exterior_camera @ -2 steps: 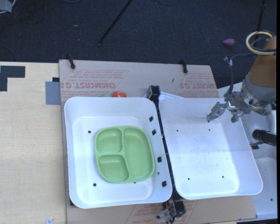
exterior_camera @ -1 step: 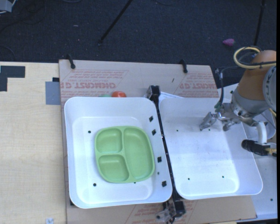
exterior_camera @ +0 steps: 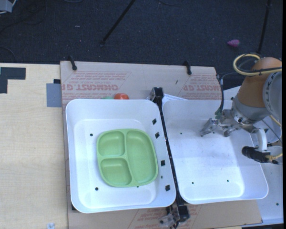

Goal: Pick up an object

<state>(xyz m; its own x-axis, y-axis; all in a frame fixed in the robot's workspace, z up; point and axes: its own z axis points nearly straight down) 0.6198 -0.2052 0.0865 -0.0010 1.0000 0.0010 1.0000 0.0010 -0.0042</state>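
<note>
The hand (exterior_camera: 218, 126) hangs over the upper right part of the right bin (exterior_camera: 214, 185), its fingers spread apart and gripping nothing. The one object available, a green divided plate (exterior_camera: 127, 157) with three compartments, lies flat in the left bin (exterior_camera: 81, 128), well to the hand's left across the divider between the two bins, its long axis running roughly top to bottom. Any pick would likely require travel leftward over that divider.

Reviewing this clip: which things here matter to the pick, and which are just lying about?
Part of the job:
- green divided plate in the left bin
- gripper over the right bin

Lying about:
- orange-red item behind the left bin
- small purple thing on the dark floor
</note>
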